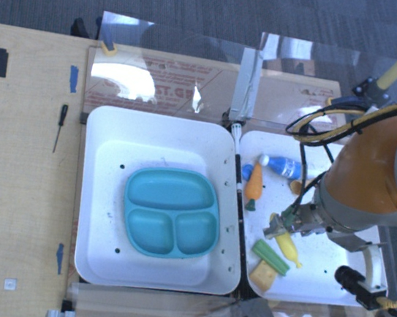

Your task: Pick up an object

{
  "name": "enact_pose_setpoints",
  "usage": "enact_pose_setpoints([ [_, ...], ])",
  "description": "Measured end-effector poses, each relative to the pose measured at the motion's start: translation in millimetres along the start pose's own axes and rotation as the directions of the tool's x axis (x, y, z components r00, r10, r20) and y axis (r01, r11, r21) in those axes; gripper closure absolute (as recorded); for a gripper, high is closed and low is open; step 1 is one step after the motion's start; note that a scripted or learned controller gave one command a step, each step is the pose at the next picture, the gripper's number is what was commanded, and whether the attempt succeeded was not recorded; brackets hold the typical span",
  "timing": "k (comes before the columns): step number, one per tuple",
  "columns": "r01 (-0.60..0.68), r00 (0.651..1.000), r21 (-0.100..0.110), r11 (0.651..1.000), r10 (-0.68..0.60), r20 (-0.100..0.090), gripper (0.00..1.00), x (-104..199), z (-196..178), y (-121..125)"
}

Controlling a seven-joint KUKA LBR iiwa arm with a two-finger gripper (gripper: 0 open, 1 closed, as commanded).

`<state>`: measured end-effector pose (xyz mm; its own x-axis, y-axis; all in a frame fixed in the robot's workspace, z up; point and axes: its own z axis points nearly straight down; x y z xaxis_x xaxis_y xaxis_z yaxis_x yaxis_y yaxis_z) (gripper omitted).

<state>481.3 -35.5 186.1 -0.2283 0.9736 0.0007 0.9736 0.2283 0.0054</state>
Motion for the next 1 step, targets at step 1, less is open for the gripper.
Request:
enact_pose_setpoints([
  [1,-0.002,1.000,0.002,1.000,0.002,0.002,1.00,-14.3,-23.4,-3.9],
])
